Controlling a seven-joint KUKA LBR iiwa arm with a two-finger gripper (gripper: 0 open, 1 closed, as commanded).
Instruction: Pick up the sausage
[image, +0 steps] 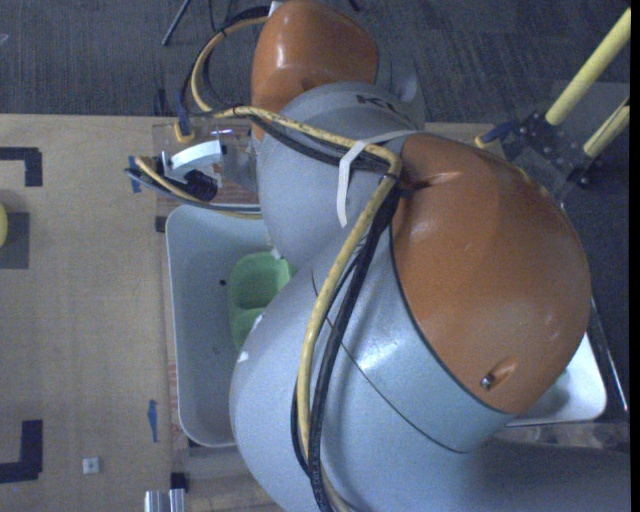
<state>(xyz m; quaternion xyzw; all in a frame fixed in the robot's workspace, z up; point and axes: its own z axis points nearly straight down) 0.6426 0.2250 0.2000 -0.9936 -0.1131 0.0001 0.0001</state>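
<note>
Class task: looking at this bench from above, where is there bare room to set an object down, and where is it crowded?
Free: the bare wooden bench top left of the shallow white bin, and the bin's floor strip left of the pale green cup. Crowded: everything to the right, beneath the grey-and-orange arm.

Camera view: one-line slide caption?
KUKA arm looms over the white bin, covering most of it; a pale green object lies inside.

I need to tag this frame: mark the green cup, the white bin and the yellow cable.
green cup (256, 285): camera view, on its rim.
white bin (190, 300): camera view, on its bare floor, left of the cup.
yellow cable (322, 300): camera view, mid-run along the grey arm.
</note>
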